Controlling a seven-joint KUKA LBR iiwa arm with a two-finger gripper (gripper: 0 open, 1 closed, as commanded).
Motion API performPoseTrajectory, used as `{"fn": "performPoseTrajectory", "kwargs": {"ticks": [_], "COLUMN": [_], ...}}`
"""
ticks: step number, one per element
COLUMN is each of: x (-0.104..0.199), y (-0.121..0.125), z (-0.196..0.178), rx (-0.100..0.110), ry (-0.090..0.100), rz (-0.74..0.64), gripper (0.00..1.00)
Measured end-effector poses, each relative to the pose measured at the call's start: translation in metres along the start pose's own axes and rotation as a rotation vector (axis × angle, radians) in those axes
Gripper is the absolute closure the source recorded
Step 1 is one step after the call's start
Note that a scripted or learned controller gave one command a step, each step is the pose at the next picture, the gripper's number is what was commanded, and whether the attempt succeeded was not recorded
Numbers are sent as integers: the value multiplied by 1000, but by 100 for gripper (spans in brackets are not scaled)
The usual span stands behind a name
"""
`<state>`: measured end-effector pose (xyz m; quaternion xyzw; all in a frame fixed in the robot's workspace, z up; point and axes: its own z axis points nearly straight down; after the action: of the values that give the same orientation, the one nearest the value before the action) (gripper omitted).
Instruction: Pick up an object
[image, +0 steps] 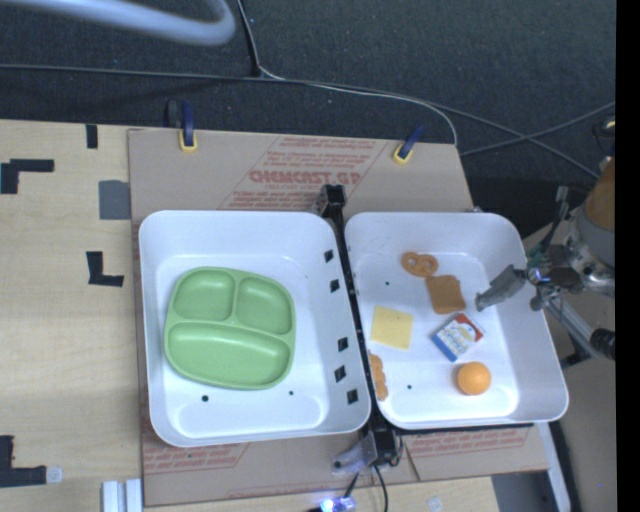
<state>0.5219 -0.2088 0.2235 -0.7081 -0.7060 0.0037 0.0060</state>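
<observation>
A: Far left, pale wood worktop (60, 330) with black tape marks; a cardboard sheet (300, 170) lies over it, printed in red, pinned at its back edge by two yellow-tipped clamps (187, 135).

B: On the cardboard?

A: Left white bin (240, 225), holding a green divided plate (230, 328), three compartments, flat on the floor, nearer the bin's left wall. Black clips run down the seam between the two bins.

B: And the right white bin (500, 232)?

A: Crowded. Against its left wall, an orange-brown piece (378, 375), partly cut off by the rim, kind unclear. Next, a yellow cheese slice (392, 327), flat. Toward the back, a brown pretzel (420, 264), and just below it, touching or nearly so, a tan toast-like slab (446, 294). Right of the cheese, a small blue, white and red carton (458, 336), tilted. Near the front, an orange (473, 378), standing apart from the rest.

B: The arm?

A: It comes in over the bin's right rim. Gripper (497, 290) sits low, just right of the tan slab and just above the carton. One grey finger is plain to see; the other is lost in clutter and blur. Cannot tell how far the jaws stand apart. Nothing visible in them. The wrist is cut off at the frame's edge.

B: Anything at top?

A: A blurred grey bar (170, 22), top left, and dark cables (350, 90) across dark floor.
</observation>
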Motion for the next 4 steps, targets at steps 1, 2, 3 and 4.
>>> {"fn": "performPoseTrajectory", "kwargs": {"ticks": [1, 2, 3, 4], "x": [0, 4, -2, -3], "y": [3, -7, -9, -7], "z": [-7, 51, 97, 137], "rx": [-12, -6, -8, -16], "ry": [-3, -2, -3, -3], "rz": [-4, -3, -3, -3], "gripper": [0, 0, 0, 0]}}
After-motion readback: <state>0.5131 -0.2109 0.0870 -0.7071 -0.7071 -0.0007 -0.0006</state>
